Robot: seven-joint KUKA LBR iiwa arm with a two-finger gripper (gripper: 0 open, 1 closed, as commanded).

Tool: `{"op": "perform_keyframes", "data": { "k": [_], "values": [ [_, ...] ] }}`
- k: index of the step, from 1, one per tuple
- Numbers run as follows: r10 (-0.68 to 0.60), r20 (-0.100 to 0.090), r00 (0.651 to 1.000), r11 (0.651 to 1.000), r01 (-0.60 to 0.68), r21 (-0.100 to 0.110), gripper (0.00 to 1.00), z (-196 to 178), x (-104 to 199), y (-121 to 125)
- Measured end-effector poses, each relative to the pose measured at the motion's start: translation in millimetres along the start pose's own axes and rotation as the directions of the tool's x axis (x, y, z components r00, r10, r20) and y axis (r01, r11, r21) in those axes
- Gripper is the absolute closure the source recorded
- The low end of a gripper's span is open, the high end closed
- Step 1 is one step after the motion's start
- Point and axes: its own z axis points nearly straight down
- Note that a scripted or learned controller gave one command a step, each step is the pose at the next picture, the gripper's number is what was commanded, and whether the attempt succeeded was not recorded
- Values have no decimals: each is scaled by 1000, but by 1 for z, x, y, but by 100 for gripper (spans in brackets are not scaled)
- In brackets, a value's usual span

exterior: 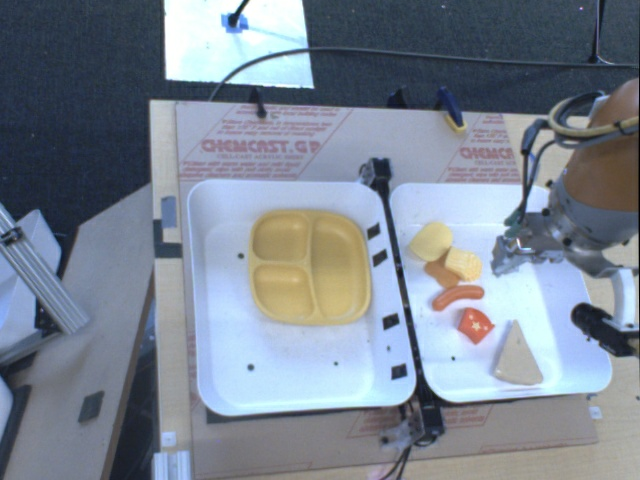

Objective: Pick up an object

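The board (300, 138) under both bins reads CHEMCAST GP in red. The gripper (506, 256) hovers at three o'clock from the corn piece (463, 263) in the right bin (560, 368), not touching it; whether it is open cannot be told.

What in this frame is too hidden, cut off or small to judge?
- Gripper: open or shut is too small and blurred to tell.
- Arm: cut off by the camera view's right edge.
- Orange piece: partly covered by the yellow corn, so its shape is unclear.
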Motion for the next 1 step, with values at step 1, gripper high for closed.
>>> {"op": "perform_keyframes", "data": {
  "k": [1],
  "values": [
    [-5,-2,1000,1000,5,2,100,0,53,31]
  ]
}}
